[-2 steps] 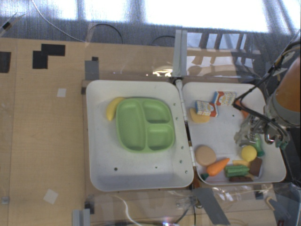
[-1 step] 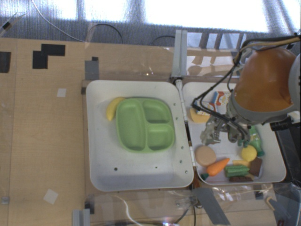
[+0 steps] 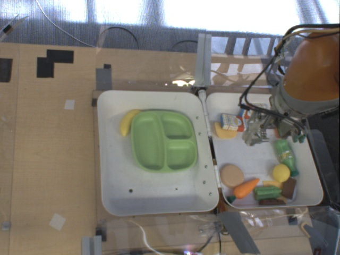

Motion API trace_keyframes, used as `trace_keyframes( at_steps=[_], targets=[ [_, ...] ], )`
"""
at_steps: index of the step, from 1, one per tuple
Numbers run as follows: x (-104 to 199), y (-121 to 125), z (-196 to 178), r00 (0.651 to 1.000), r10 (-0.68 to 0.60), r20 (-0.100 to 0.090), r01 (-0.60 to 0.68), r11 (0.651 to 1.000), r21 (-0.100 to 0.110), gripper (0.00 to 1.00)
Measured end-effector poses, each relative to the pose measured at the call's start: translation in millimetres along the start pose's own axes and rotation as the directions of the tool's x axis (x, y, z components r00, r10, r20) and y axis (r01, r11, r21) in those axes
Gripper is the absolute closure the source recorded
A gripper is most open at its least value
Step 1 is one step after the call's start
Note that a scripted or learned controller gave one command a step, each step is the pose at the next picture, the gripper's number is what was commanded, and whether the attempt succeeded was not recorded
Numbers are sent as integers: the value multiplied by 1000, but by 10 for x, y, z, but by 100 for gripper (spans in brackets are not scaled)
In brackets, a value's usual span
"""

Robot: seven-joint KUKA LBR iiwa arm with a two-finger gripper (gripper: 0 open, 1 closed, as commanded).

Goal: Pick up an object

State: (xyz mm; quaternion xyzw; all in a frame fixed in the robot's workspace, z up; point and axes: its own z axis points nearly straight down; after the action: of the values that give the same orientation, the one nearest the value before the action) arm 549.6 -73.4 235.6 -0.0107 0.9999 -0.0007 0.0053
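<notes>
The arm [image 3: 311, 73] reaches in from the right and hangs over the right bin [image 3: 316, 187], its gripper [image 3: 256, 134] low above the bin's bare middle; whether the jaws are wide or narrow I cannot tell. Just to its left lie a small carton [image 3: 230, 121] and a yellow wedge [image 3: 225, 132]. On its right lies a green bottle [image 3: 285, 154], with a lemon [image 3: 281, 172] below. A carrot [image 3: 246, 188] and a tan disc [image 3: 231, 175] lie near the front edge. In the left bin [image 3: 114, 185] a banana [image 3: 126, 122] touches a green divided plate [image 3: 163, 140].
</notes>
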Motion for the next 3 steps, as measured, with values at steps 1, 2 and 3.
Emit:
trace_keyframes(
  at_steps=[1,2,3],
  targets=[
    [555,-512,-180,910,-415,-1,415,910,1,100],
    [305,-1231,613,643,-766,-3,766,643,-6,100],
    [292,-1221,598,642,-767,-1,767,642,-4,0]
  ],
)
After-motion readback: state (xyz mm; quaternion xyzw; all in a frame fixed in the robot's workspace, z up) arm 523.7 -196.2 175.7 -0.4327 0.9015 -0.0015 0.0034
